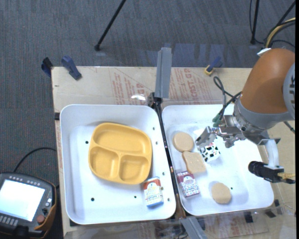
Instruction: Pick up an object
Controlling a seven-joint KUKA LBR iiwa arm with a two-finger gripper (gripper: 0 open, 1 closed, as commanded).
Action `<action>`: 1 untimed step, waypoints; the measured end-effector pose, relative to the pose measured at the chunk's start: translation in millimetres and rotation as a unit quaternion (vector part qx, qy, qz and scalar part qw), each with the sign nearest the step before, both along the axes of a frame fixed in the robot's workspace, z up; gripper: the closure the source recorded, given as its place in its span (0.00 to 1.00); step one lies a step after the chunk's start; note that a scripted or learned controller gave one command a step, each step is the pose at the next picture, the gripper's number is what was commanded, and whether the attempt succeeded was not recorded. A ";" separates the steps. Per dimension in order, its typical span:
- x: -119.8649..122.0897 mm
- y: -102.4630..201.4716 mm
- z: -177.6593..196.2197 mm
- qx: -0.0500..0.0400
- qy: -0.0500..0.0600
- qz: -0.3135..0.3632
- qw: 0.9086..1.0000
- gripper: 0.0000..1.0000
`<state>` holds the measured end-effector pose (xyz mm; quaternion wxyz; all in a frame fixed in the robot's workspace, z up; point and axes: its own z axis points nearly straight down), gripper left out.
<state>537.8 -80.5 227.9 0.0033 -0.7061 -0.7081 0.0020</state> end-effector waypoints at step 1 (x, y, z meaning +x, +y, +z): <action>34.2 -15.7 -104.7 0.000 -0.002 -0.001 1.000 0.00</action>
